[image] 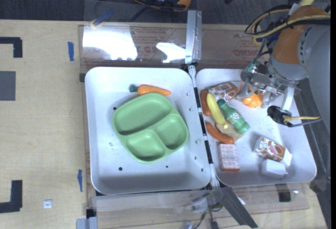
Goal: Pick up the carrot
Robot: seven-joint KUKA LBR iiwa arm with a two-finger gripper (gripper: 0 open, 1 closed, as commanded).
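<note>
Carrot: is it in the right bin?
No. The carrot lies in the left bin, against the far edge of the green divided plate.

Green divided plate [150,127] sits mid-frame in the left bin [100,170]. Right bin [302,162] has a banana [213,108], green bottle [234,117] (lying down), and snack packets [228,157] toward the bottom.

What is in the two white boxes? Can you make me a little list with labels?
left bin: green plate with three sections; carrot lying just behind it, touching its far rim
right bin: banana, green bottle, small snack packets, an orange fruit
gripper: over the right bin's far side, by the orange fruit
carrot picked up: no, it lies in the left bin
</note>
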